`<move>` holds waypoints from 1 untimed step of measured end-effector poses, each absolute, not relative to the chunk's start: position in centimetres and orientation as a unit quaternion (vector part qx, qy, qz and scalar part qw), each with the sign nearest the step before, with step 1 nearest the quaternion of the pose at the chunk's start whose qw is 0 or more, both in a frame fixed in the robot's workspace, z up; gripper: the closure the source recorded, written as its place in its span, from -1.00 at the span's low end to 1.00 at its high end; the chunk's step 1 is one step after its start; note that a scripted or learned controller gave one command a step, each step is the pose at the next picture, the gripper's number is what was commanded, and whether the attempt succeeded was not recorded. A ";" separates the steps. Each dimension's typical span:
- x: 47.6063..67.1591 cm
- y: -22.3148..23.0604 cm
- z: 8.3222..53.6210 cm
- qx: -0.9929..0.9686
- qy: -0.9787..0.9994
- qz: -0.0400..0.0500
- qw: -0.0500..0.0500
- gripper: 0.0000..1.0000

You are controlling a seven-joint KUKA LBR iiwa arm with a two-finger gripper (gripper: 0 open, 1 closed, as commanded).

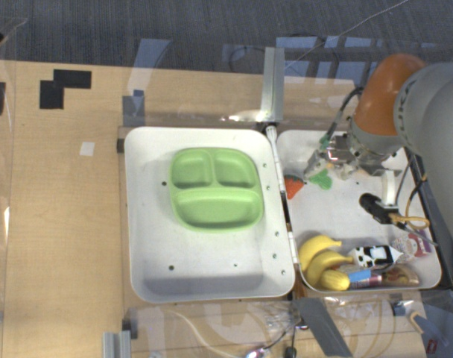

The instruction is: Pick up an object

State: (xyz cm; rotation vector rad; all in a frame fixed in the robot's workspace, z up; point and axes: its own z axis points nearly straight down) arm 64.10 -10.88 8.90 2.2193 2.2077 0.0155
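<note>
Green object (322,179) just below pincer (325,162), touching; pincer's grip state unclear.

Green divided plate (215,187) sitting in white bin (148,222), far left of claw (322,168). Orange carrot (293,186) and small green piece (322,180) lying just beside claw. Yellow bananas (325,260) resting below claw. Black-and-white cow-patterned toy (374,256) lying beside bananas. Orange band (381,95) ringing grey arm (434,103).
</note>
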 end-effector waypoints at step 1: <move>64.4 -10.7 9.9 0.708 0.706 0.007 0.006 1.00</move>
